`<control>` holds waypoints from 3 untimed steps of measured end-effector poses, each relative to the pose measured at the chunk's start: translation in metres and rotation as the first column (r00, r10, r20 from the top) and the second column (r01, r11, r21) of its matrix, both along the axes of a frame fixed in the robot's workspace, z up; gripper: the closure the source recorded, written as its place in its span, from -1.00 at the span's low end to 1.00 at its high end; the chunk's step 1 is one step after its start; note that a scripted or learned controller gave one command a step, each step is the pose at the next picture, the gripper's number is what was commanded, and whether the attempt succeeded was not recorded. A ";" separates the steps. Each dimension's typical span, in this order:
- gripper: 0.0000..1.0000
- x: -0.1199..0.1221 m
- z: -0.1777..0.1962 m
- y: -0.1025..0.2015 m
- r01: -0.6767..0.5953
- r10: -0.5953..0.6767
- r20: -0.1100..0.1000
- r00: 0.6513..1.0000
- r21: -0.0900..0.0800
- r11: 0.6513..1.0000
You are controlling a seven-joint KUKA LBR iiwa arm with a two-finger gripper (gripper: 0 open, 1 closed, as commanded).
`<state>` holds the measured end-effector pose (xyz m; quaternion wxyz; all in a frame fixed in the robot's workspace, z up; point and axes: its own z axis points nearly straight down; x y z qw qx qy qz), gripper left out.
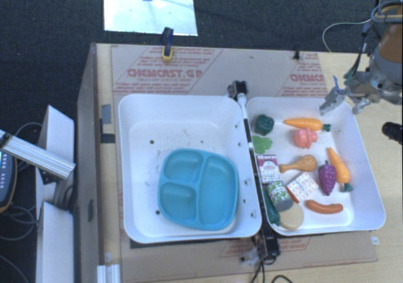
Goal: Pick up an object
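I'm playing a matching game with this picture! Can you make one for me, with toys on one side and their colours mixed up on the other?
Things:
1. divided tray
2. grapes
3. sausage
4. drumstick

Colours:
A. tan
B. purple
C. blue
D. red-orange

Pairs: 1-C, 2-B, 3-D, 4-A
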<state>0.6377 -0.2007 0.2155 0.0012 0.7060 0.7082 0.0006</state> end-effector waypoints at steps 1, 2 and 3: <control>-1.00 0.000 -0.131 0.037 -0.002 0.002 0.000 1.000 0.000 1.000; -1.00 -0.024 -0.131 0.049 0.002 -0.002 -0.001 1.000 0.001 1.000; 1.00 -0.023 -0.120 0.049 0.001 -0.001 0.002 1.000 0.000 1.000</control>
